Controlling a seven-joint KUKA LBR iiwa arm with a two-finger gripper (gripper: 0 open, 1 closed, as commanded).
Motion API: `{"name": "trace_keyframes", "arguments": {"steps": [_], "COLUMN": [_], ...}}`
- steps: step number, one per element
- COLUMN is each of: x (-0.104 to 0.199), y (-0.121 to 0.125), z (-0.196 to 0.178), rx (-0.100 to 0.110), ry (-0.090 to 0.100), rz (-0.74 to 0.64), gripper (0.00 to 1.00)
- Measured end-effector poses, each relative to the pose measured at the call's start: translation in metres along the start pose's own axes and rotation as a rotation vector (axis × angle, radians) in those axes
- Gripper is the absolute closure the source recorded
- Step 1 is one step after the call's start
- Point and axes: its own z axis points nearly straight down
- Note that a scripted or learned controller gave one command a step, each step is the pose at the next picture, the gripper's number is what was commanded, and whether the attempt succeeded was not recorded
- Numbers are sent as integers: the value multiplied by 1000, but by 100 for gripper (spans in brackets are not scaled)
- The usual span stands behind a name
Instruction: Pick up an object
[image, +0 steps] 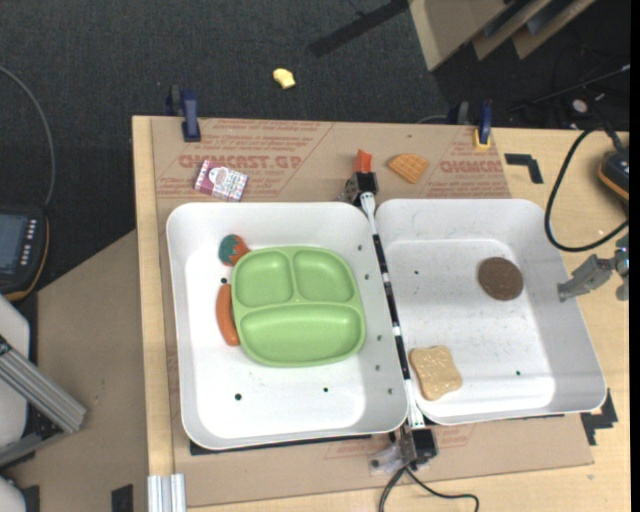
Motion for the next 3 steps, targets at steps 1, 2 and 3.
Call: {"name": "trace_keyframes", "arguments": {"steps": [1,2,3], "x": [-3,-2,40], "y": [47,147,124], "z": [126,170,193], "rx": [6,-6,-5], "ry": [3,0,-4], "rz": [-3,-6,-3], "gripper": [0,0,0]}}
